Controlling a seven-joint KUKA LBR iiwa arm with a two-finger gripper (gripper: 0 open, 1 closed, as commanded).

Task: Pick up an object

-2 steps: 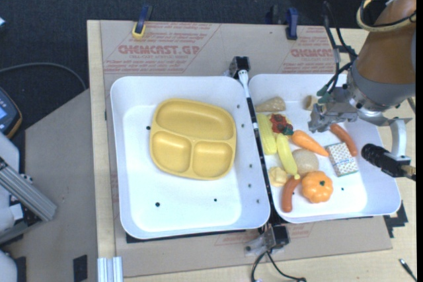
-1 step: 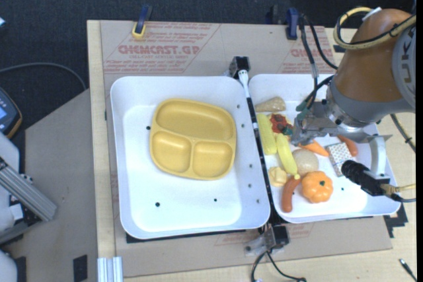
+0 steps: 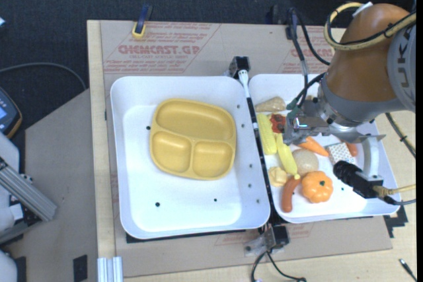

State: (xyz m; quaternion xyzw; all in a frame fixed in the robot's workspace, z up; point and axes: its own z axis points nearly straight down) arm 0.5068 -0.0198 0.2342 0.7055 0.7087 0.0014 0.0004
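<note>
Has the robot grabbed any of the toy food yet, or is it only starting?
Only starting, it seems. Done: the arm has reached over the right bin, with the gripper low among the food. In hand: nothing visible; no item shows between its fingers. The corn, pumpkin, carrot and sausage lie in the bin. The yellow tray sits alone in the left bin. Left: grip one item and lift it.

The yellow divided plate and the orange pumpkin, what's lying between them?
In the camera view, between the yellow divided plate and the orange pumpkin run the bins' adjoining rims, then a sausage beside the pumpkin.
</note>
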